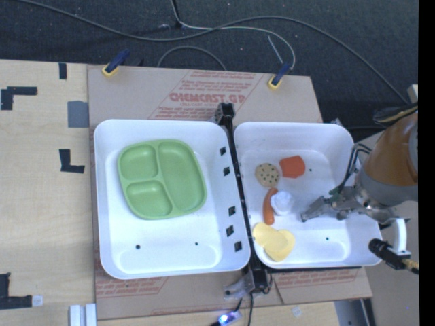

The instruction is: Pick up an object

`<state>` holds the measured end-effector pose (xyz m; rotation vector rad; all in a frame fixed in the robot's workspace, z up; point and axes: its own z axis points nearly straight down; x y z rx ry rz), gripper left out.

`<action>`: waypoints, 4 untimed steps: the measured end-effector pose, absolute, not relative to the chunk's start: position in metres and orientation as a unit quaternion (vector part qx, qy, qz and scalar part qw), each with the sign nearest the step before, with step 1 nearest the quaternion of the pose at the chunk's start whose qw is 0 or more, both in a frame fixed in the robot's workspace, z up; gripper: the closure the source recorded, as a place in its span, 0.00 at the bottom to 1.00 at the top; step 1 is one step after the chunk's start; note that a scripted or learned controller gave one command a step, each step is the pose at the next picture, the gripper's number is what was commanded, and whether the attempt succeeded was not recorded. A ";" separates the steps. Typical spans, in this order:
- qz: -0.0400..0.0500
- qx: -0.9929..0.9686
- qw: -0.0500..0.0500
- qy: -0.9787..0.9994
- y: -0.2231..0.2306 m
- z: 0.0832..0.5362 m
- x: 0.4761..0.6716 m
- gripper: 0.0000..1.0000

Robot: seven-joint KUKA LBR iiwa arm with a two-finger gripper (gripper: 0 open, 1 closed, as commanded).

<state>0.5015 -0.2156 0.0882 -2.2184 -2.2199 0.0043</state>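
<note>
Cookie [268, 174] near unclear-state fingers [307, 216]; cardboard [204, 94] lettered "CHEMCAST GP" in red.

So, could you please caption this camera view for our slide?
Gripper reaching into right bin beside cookie; green plate left.

Overhead slant view onto both bins [109, 182]

Grey arm [380, 185] with an orange band, thin black cables, and a dark metal two-finger hand [307, 215].
</note>
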 end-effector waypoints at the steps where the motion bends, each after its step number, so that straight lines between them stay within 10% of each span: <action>1: 0.001 -0.707 0.000 -0.708 -0.216 0.102 0.502 1.00; 4: 0.000 -0.706 -0.001 -0.708 -0.221 0.243 0.506 1.00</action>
